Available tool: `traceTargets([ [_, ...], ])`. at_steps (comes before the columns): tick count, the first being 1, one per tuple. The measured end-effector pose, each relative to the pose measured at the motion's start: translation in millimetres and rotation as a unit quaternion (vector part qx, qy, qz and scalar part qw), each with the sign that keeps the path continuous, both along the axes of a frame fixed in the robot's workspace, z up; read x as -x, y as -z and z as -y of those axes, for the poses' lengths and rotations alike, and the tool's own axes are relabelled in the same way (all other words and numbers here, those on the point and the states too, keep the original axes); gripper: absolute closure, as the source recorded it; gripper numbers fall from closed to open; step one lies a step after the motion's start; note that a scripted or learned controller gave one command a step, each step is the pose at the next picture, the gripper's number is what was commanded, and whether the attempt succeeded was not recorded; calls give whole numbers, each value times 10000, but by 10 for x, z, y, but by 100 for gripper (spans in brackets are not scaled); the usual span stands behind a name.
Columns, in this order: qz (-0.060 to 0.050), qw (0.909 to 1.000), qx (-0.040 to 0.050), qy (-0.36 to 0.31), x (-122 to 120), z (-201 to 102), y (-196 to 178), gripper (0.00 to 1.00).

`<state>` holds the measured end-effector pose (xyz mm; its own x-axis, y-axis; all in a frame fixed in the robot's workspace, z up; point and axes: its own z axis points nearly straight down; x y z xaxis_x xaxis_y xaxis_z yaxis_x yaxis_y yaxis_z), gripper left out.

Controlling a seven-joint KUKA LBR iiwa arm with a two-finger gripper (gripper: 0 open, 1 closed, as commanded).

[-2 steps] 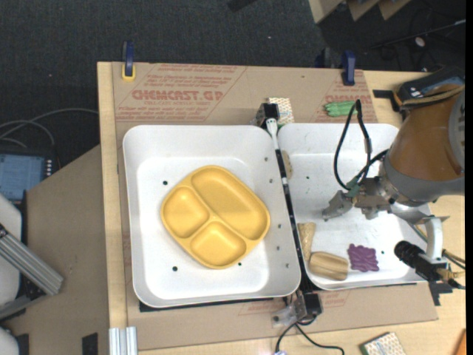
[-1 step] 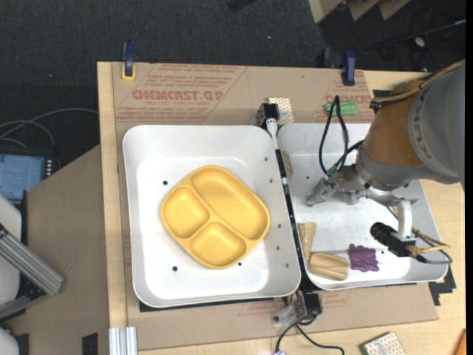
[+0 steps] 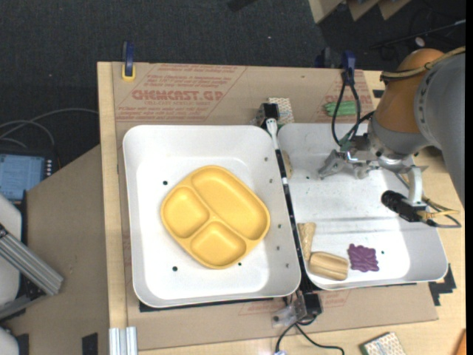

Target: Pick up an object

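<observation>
In the right bin (image 3: 414,268), a tan bread roll (image 3: 328,265) lies at the front left corner. Just to its right is a small purple bunch of grapes (image 3: 363,257). A pale tan wedge (image 3: 306,237) rests against the divider just behind the roll. My gripper (image 3: 342,169) hangs over the back part of the right bin, well behind these objects. It is open, and nothing sits between its metal fingers (image 3: 324,170).
The left bin (image 3: 140,168) holds a yellow divided plate (image 3: 214,215) in its middle. The grey arm with its orange band (image 3: 403,95) comes in from the right over the right bin's back corner. Cardboard (image 3: 185,87) lies under both bins.
</observation>
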<state>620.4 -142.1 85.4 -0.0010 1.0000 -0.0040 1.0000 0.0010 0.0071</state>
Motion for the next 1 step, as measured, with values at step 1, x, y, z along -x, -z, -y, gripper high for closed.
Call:
traceTargets([
  [1,-2,10000,-15,-19,-487,-327,0,0],
])
